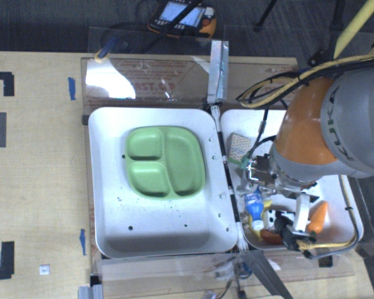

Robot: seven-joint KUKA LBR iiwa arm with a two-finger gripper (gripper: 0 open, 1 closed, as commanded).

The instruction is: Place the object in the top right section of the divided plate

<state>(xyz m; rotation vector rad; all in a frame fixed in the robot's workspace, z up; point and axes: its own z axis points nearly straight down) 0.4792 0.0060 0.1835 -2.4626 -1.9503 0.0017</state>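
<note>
You saw the plate with nothing in any of its three sections, so the placing was not yet done. My judgement: the task was at the picking stage, with the carry and the drop into the upper right section both left.

Left bin, centre of the frame: held the green plate and a few dark specks on its floor. The plate's large section lay on its right side, two smaller ones on its left.

Right bin, right of the frame: held the loose items. A blue and yellow piece sat near the divider, a carrot lay toward the lower right, a mesh-patterned piece lay near the top, and small dark and red bits sat at the lower edge.

The arm hung over the right bin, and the hand was low among those items. You could not tell whether the hand was wide or narrow, nor whether it held anything. Which item was the task's object could not be told; all of them lay in the right bin.
</note>
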